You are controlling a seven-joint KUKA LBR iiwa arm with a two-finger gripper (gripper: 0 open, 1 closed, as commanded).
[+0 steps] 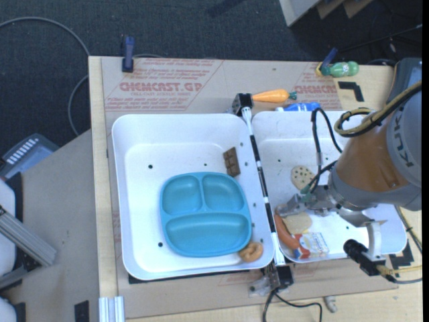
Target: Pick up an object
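My gripper [297,205] hangs low in the right bin [281,136], near its left wall, at the end of the grey arm with the orange band [365,163]. Just under and in front of it lie a beige bread piece [299,222], a red-orange sausage [284,233] and a white printed packet [315,245]. A round tan cracker [302,175] lies a little behind the gripper. None of these things can be seen between the gripper's tips.
The left bin [134,180] holds a blue divided plate [204,213], a brown chocolate piece [231,161] by its right wall and a small pretzel [252,251] at the front right. A toy carrot [271,96] and a green item [342,68] lie behind the bins.
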